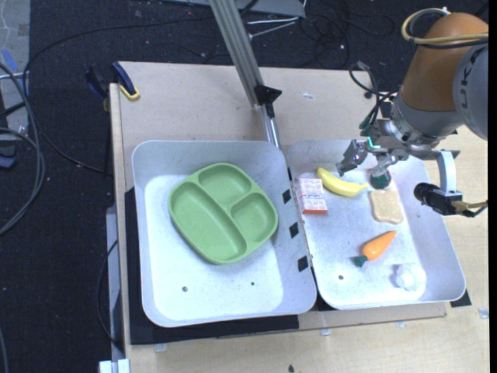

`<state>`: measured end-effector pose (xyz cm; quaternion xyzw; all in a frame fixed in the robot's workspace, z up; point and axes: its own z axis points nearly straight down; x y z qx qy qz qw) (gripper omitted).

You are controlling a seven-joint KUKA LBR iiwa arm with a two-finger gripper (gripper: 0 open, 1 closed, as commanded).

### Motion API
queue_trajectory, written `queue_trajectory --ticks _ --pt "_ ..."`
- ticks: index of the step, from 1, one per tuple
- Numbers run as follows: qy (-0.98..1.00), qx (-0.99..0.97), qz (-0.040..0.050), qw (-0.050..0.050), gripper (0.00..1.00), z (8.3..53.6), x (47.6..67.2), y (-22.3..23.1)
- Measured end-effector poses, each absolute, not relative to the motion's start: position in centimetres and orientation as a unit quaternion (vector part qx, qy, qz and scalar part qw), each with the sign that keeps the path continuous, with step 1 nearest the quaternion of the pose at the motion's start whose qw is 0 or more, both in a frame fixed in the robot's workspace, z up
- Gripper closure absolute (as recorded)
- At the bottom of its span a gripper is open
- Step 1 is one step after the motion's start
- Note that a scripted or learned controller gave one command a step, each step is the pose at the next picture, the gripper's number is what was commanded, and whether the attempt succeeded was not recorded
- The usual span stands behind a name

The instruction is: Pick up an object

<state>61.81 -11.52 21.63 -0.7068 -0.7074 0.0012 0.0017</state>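
Observation:
My gripper (363, 164) hangs over the back of the right bin (435, 286), its two fingers spread apart with nothing between them. Just below its left finger lies a yellow banana (340, 183). A tan slice of bread (386, 206) rests right of the banana, close under the right finger. A small red and white box (312, 195) lies at the bin's left side. An orange carrot (377, 245) sits nearer the front, and a small white object (404, 277) lies by the front right corner.
The left bin (155, 286) holds a green divided plate (224, 211). A slanted metal pole (237, 41) runs down to the gap between the bins. The arm's grey and orange body (443, 68) looms above the right bin's back corner.

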Motion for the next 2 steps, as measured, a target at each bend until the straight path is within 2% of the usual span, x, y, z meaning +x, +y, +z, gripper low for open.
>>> queue_trajectory --ticks 1,2 --pt "-0.708 -0.707 -0.0001 0.000 0.00 21.8 61.9 -11.5" --pt "-0.707 -0.707 0.0016 0.002 0.00 17.1 61.0 -11.5"
